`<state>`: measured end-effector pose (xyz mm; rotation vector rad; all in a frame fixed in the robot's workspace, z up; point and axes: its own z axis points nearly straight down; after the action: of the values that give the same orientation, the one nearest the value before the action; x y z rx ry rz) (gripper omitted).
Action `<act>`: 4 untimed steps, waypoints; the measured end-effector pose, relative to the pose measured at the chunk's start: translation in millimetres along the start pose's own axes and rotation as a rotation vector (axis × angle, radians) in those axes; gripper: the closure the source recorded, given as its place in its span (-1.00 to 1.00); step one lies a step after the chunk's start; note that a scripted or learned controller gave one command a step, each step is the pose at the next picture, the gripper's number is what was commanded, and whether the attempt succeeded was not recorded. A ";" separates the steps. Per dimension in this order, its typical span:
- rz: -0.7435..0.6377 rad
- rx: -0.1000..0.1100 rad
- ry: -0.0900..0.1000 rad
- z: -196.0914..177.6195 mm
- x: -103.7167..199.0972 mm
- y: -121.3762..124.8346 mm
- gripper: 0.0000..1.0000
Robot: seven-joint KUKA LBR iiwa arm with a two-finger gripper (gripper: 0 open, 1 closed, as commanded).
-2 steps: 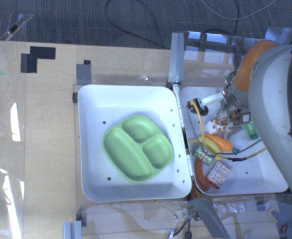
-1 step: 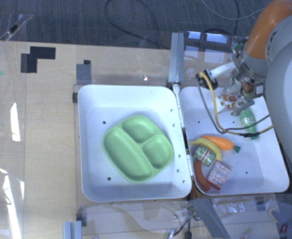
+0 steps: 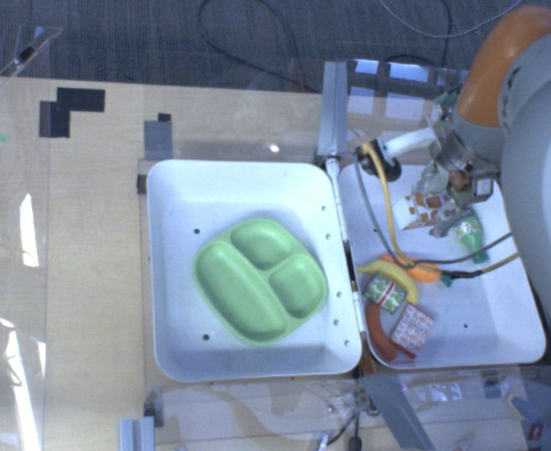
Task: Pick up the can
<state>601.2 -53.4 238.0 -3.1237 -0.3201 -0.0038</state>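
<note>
Pale wood bench (image 3: 87,252) carries two white bins side by side, with dark carpet and loose cables beyond its far edge. Filling the middle of the left bin (image 3: 172,346) is a green divided tray (image 3: 261,278). My arm reaches into the right bin (image 3: 511,341), and my gripper (image 3: 452,200) hangs over its far half, above a small printed carton (image 3: 424,210) and a green packet (image 3: 470,233).

Whether I am clenched or released I cannot tell; the wrist hides that. Nothing I can see sits in my grasp.

The can (image 3: 385,292), green with a red and white label, lies on its side near the left wall of the right bin, touching a yellow banana (image 3: 395,272). Just beside them, toward the near edge, lie a red sausage-shaped toy (image 3: 377,334) and a red patterned packet (image 3: 412,327).

So I judge the pick not yet made: I must move over the can, descend, close and lift.
</note>
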 end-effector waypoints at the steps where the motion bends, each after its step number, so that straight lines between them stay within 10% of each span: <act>1: 0.001 0.000 -0.002 36.5 -3.2 -23.0 1.00; 4: -0.001 -0.001 -0.002 -8.5 7.2 10.8 1.00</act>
<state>610.4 -62.5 246.5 -3.1250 -0.3216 -0.0006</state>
